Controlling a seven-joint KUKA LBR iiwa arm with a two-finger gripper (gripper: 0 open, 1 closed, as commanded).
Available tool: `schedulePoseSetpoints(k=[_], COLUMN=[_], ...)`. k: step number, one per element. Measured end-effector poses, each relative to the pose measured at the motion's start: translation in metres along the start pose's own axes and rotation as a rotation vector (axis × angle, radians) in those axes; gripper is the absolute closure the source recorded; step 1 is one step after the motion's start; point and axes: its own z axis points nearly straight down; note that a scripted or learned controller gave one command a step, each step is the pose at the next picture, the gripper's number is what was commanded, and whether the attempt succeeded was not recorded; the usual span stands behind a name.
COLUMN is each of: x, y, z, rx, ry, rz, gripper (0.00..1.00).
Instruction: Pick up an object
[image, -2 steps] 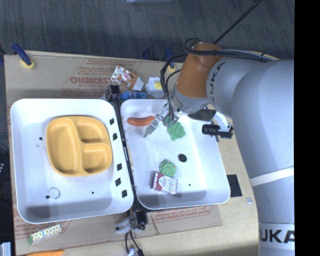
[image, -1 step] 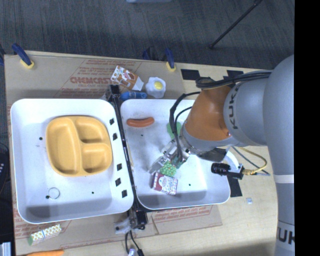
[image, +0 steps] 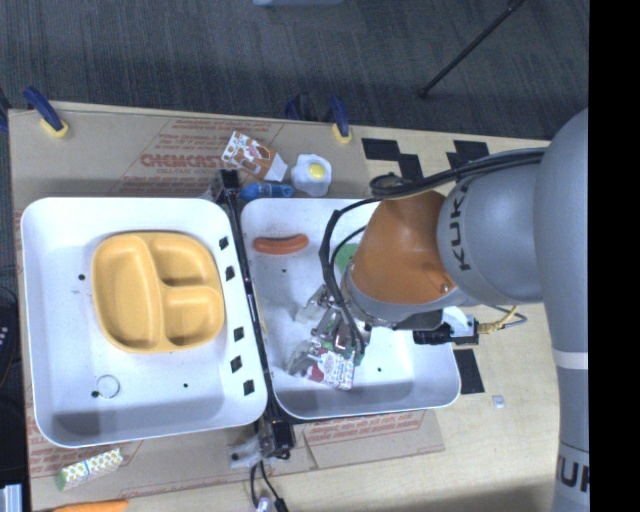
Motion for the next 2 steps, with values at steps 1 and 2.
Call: schedulePoseSetpoints(k=[1,2], x=[0.025,0.036], y=[-0.016,-0.01], z=[0.0,0.0], rx=[0.0,0.0], ry=[0.0,0.0], rz=[-0.228,-0.238], gripper=[0.0,0.0])
